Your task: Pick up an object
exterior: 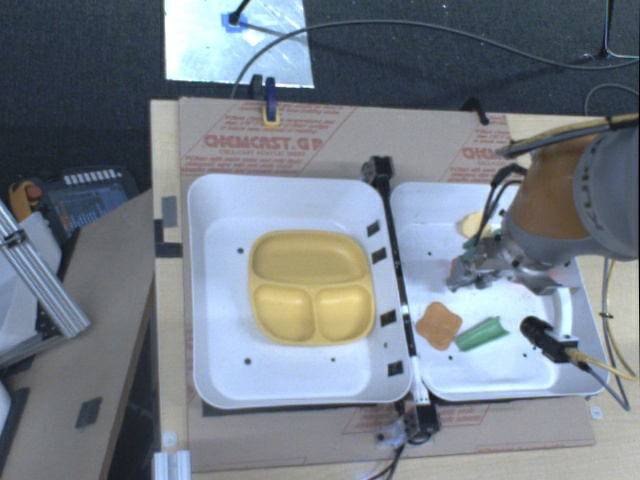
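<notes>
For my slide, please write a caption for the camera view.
End effector low in the right bin near an orange piece and green piece; yellow tray in the left bin.

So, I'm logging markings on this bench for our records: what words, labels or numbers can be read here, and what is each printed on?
"CHEMCAST GP", roughly, in red on the brown protective sheet under the bins, behind the left bin; the last letters are blurred.
Red lettering, partly hidden, on the same sheet behind the right bin: too cut off to read.
Keys and display of the grey device at far left: too small to read.
</notes>
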Motion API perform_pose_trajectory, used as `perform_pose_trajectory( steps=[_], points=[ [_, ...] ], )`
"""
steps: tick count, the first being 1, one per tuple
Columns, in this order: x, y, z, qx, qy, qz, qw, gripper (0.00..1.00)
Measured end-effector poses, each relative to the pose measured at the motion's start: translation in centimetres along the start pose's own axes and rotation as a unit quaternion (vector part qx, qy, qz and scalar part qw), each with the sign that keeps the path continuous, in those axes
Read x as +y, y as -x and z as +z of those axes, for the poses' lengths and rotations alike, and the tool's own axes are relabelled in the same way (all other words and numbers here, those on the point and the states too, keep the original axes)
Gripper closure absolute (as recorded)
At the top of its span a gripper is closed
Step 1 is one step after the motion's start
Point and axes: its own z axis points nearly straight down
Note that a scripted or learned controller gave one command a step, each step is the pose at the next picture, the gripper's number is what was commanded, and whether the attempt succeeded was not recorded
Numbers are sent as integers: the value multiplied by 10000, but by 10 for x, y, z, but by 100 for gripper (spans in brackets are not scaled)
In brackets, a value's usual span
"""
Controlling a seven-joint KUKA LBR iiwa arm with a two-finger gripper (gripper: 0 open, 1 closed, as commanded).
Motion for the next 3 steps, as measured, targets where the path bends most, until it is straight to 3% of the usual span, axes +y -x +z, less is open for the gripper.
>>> perform_pose_trajectory(
  steps=[3],
  points=[
    [12,11,-158,-5,24,-18,10000,100]
  ],
)
